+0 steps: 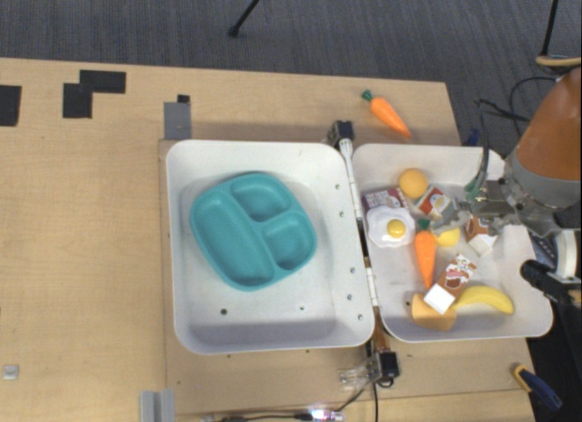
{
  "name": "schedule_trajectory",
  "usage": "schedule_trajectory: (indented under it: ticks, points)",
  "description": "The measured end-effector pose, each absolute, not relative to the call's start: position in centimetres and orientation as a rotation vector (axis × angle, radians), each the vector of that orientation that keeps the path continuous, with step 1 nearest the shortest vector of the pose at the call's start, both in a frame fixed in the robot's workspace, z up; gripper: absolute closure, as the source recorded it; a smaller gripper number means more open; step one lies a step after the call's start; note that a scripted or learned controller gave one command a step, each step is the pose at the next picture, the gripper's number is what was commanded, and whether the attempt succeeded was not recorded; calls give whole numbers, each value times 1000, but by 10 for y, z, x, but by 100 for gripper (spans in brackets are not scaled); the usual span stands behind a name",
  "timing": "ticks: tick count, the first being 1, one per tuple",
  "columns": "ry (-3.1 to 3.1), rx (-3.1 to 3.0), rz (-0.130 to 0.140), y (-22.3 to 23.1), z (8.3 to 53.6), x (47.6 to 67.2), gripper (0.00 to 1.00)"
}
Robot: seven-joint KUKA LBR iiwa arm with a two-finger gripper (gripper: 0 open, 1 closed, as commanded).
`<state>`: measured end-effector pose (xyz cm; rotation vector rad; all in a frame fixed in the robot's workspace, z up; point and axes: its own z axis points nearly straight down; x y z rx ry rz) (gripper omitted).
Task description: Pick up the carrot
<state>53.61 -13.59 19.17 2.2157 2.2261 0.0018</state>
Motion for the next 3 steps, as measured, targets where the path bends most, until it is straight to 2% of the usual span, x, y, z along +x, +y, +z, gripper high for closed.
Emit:
schedule_trajectory:
  ticks: [1,2,3]
  points:
    - [2154,2281,7,-89,86,540,0]
    - [2152,2279,13,-88,98,542,100]
    - [2290,2147,6,-19,198,625,100]
